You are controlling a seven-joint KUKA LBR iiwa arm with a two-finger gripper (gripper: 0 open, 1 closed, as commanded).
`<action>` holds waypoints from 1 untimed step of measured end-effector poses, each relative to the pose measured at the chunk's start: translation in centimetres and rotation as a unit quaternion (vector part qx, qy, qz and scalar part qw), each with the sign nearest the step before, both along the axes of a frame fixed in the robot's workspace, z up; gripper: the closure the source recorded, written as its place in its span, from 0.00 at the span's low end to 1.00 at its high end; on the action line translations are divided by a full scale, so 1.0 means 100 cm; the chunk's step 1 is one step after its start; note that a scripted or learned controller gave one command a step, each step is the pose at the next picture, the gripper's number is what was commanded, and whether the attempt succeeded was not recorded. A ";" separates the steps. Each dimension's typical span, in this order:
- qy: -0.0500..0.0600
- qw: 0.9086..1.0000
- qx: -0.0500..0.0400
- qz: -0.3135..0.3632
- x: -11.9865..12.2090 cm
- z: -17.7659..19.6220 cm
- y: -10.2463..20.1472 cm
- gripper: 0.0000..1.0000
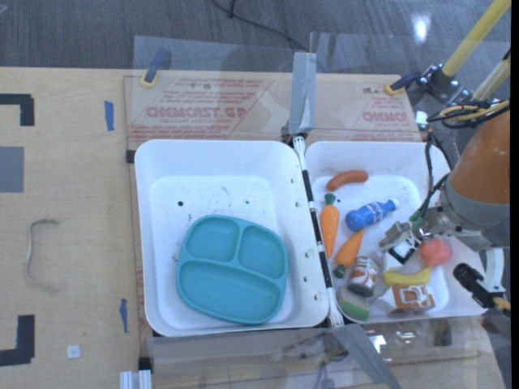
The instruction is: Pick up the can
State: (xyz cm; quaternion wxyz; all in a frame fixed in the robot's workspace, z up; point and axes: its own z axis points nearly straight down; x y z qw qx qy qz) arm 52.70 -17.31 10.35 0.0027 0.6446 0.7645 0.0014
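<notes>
The can (363, 275) is small and silver with a reddish label. It stands in the lower middle of the right bin (381, 154), between an orange carrot piece (349, 250) and a yellow banana (407, 277). My gripper (398, 243) hangs over the right bin, up and to the right of the can and apart from it. It is open with nothing between its fingers. The arm's grey and orange wrist (486, 177) covers the bin's right rim.
The right bin also holds a sausage (346, 178), a carrot (328, 224), a blue bottle (371, 214), a pink ball (435, 251), an orange carton (412, 298) and a green item (353, 306). A teal divided plate (233, 269) lies in the left bin (162, 168).
</notes>
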 end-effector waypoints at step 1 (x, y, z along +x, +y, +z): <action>-0.014 0.981 -0.002 -0.195 -0.029 -0.008 0.025 0.00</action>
